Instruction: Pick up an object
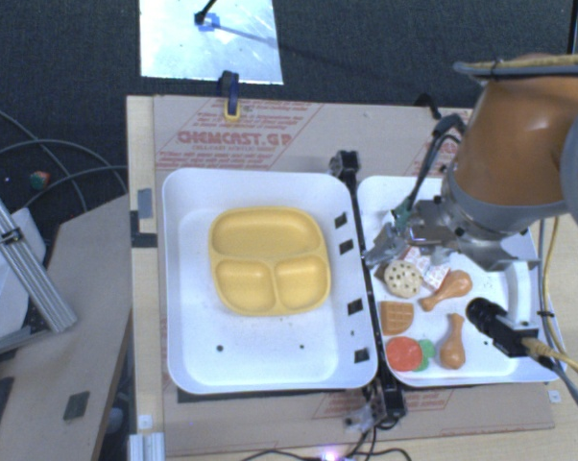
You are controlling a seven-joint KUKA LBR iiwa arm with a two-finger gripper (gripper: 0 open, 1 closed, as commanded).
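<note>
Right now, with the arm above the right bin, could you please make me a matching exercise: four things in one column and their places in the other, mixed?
Things:
1. yellow tray
2. cookie
3. tomato
4. blue clamp

Places:
A. near corner of the right bin, by the divider
B. on the cardboard beyond the bins
C. middle of the left bin
D. right bin, just under the arm's pincer

Pairs: 1-C, 2-D, 3-A, 4-B

Bright, even overhead light; glare on the foil sheet (210,25); slightly soft focus.
</note>
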